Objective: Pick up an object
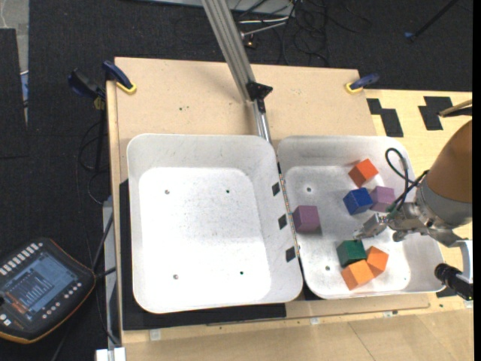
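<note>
The right bin (316,156) holds several coloured blocks. An orange block (364,171) lies near its far side, with a blue block (358,200) and a pale purple block (384,197) just in front of it. A darker purple block (306,218) sits alone at the bin's left. A green block (351,252) and two orange blocks (358,274) (377,259) cluster near the front. My gripper (377,227) hovers low over the bin between the blue block and the green block, reaching in from the right. No block shows in its grasp.
The left bin (150,156) stands beside the right one, their rims meeting at the middle. A slanted metal pole (233,43) comes down to the bins' far junction. A black cable (398,168) loops off the wrist. A teach pendant (37,284) lies off the bench at front left.
</note>
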Motion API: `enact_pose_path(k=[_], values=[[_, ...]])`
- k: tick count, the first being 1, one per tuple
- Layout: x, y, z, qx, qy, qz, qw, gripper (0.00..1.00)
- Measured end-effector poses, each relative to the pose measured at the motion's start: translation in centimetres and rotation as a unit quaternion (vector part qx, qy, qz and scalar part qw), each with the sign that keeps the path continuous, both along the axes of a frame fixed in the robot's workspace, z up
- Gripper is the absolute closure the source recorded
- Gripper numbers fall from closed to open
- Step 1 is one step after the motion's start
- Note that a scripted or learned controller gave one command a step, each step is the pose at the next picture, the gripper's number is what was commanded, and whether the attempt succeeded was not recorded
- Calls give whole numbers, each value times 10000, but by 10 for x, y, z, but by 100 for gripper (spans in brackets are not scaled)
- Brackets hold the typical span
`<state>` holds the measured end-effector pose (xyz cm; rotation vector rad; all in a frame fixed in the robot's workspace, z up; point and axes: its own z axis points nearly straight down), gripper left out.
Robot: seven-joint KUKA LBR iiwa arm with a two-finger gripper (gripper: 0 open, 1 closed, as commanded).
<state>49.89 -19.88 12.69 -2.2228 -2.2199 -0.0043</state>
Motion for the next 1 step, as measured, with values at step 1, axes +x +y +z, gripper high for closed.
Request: enact_pose_path(k=[1], values=[[2, -1, 13, -18, -35, 6, 10000, 100]])
